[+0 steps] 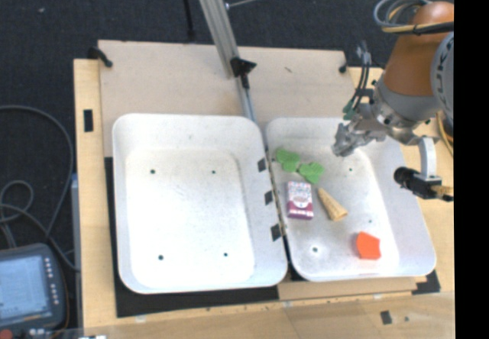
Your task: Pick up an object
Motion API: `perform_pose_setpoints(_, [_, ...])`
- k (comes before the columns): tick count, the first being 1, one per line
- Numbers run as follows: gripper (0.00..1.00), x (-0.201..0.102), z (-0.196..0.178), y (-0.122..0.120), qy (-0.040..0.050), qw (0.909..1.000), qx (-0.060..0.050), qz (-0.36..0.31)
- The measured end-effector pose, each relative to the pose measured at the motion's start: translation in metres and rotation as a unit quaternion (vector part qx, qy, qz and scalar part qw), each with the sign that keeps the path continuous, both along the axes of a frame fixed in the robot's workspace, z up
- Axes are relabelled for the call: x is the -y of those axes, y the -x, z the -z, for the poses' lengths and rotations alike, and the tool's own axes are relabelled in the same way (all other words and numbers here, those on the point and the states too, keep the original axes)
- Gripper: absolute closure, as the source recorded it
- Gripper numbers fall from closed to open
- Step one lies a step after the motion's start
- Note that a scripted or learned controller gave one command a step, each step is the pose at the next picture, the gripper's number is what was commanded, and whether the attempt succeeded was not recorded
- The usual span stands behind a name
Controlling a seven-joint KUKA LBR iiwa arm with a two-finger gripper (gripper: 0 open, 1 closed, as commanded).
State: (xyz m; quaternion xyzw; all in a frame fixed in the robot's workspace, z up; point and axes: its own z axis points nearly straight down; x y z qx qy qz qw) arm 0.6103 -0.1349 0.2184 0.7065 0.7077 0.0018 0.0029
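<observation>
Your tool point(345, 143) hovers over the right bin point(397, 257); grip state, can't tell. Orange block point(368, 246) sits near the front corner: probably light, stiff; pinch its flat sides.

Both white bins point(191, 200) look like matt plastic, faintly speckled. Bench top point(168, 78) looks like pale, unvarnished board, matt. Slanted mast point(212, 5) is ribbed metal with a dull sheen. Arm's orange band point(425, 18) is glossy; grey shell below is smooth. Purple box point(299, 200) looks like printed card. Orange block point(367, 246) is matt.
</observation>
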Motion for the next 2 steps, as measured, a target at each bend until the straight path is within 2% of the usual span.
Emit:
perform_pose_setpoints(1, [1.00, 0.000, -0.044, -0.001, -0.0001, 1.0000, 0.000, -0.001])
perform_pose_setpoints(2, [1.00, -0.047, -0.043, 0.004, -0.0010, 1.0000, -0.003, -0.002])
